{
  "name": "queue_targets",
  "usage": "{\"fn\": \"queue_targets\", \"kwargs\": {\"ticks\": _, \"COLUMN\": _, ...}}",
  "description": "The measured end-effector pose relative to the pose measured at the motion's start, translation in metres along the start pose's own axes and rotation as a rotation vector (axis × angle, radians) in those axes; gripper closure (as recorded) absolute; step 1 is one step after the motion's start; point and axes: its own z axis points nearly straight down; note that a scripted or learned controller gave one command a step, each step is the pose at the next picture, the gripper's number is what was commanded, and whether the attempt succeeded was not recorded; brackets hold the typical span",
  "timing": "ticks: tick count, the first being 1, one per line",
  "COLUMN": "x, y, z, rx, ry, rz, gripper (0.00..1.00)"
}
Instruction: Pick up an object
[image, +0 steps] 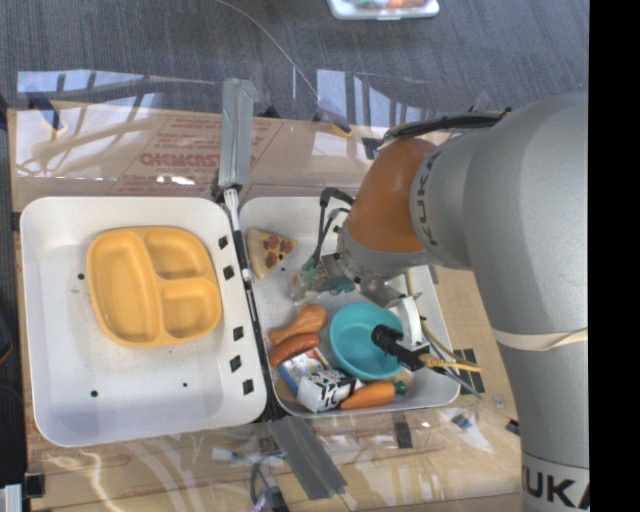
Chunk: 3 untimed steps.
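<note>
My gripper (313, 278) is low inside the right bin (436, 392), near its middle, with the orange-banded wrist just above it. A toy pizza slice (268, 249) lies to its upper left, by the bin's left wall. Just below the gripper lie an orange bread roll (302, 323) and a red sausage (292, 349). A teal bowl (355, 340) sits to the lower right of the gripper. At the bin's front edge are a black-and-white carton (326, 389) and a carrot (368, 395). Nothing shows clearly between the fingers.
The left bin (60, 400) holds a yellow divided plate (152, 285). A ridge with black clips (240, 330) separates the two bins. The arm's grey bulk covers the right bin's far right side. Cardboard lies behind the bins.
</note>
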Motion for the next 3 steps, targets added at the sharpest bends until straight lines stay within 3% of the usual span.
{"fn": "queue_targets", "kwargs": {"ticks": 1, "x": 0.070, "y": 0.044, "z": -0.092, "rx": -0.004, "ry": 0.002, "rz": 0.414, "gripper": 1.00}}
{"fn": "queue_targets", "kwargs": {"ticks": 2, "x": 0.071, "y": 0.044, "z": -0.100, "rx": 0.000, "ry": 0.002, "rz": 0.409, "gripper": 1.00}}
{"fn": "queue_targets", "kwargs": {"ticks": 3, "x": 0.066, "y": -0.083, "z": -0.089, "rx": 0.002, "ry": 0.001, "rz": 0.305, "gripper": 1.00}}
